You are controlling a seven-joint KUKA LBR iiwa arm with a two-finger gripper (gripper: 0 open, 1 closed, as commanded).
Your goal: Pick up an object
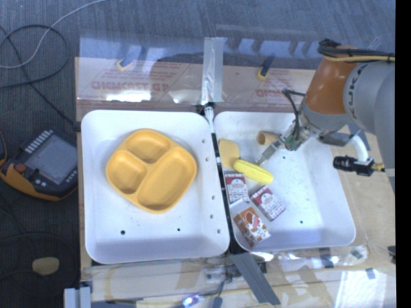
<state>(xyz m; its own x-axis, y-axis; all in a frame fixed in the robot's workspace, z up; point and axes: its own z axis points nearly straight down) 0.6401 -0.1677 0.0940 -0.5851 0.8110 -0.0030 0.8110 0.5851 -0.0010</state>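
Just below the gripper (270,151) lies the corn cob (253,171), the likeliest pick. Whether anything is held I cannot tell. Descend centred across the cob; the cartons (252,204) lie farther off.

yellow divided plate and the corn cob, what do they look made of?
Yellow divided plate: looks like moulded plastic, smooth, with soft highlights on its three compartments. Corn cob: probably a plastic toy, glossy with an even yellow colour, though rubber can't be ruled out.
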